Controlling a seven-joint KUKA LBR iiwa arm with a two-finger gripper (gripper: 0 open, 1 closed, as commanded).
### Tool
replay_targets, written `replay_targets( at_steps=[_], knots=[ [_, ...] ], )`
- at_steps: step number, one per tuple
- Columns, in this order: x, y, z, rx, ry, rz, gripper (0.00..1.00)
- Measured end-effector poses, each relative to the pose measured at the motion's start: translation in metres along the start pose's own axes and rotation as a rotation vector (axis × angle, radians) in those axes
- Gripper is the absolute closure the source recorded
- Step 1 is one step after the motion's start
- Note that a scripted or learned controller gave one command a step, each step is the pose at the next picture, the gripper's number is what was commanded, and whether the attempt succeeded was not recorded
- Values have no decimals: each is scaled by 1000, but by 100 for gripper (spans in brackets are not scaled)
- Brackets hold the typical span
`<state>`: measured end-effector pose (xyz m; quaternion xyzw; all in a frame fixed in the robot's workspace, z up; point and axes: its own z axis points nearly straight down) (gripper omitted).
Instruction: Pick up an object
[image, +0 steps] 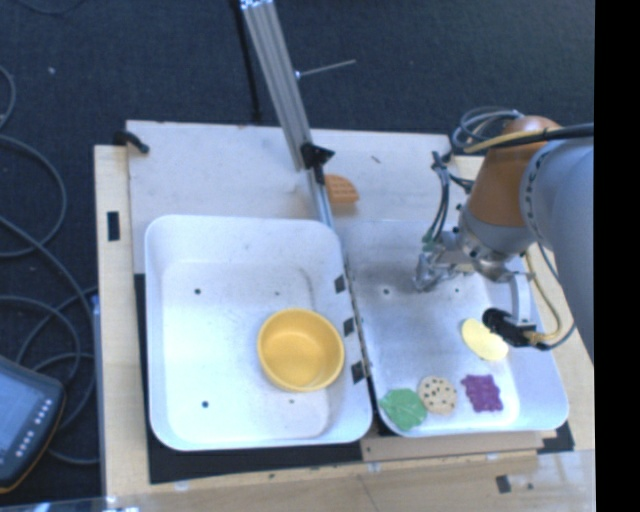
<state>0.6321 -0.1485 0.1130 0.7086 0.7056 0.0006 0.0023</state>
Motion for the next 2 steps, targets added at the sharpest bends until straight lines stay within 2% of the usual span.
replay_targets(
  at_steps=[1, 2],
  knots=[
    [-10, 6, -53, -3, 1, -3, 100],
    [-5, 2, -100, -3, 2, -7, 100]
  ],
)
